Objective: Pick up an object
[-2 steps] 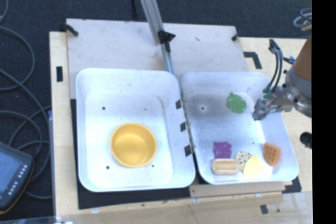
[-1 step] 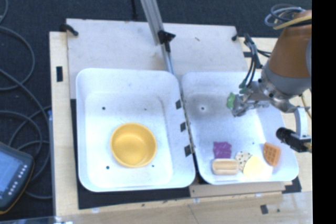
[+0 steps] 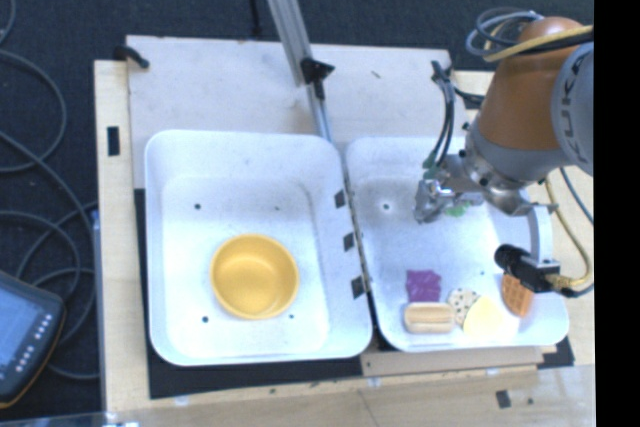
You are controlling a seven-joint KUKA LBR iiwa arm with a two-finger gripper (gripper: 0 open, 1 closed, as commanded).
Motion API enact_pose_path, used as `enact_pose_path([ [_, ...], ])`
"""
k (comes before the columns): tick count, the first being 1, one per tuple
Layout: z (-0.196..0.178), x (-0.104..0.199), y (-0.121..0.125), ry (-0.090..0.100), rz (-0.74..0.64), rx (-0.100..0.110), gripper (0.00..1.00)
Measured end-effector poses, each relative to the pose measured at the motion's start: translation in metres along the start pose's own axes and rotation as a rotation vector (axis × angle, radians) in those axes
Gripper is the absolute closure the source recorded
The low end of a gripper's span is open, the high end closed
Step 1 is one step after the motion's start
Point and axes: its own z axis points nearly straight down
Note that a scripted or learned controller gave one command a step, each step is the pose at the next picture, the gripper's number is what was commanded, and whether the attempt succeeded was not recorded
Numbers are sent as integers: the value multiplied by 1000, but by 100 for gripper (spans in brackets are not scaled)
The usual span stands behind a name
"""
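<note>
My gripper (image 3: 430, 203) hangs low over the upper middle of the right bin (image 3: 390, 165), pointing down at the bin floor. A small green thing (image 3: 458, 209) peeks out just right of it, mostly hidden by the wrist. Along the bin's front lie a purple block (image 3: 423, 285), a tan bread-like piece (image 3: 428, 318), a small spotted cube (image 3: 461, 303), a pale yellow piece (image 3: 484, 319) and an orange waffle-like piece (image 3: 515, 296). All of these are well below the gripper and apart from it.
A yellow bowl (image 3: 254, 275) sits upright in the left bin (image 3: 170, 155). A metal pole (image 3: 285, 5) slants up from between the bins at the back. The arm's orange and grey body covers the right bin's far right corner.
</note>
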Motion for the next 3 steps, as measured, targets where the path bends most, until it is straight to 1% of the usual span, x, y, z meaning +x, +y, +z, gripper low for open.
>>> enact_pose_path([
  [2, 14, 115, 12, -1, 0, 2, 100],
  [3, 6, 158, 14, 0, 0, 1, 100],
])
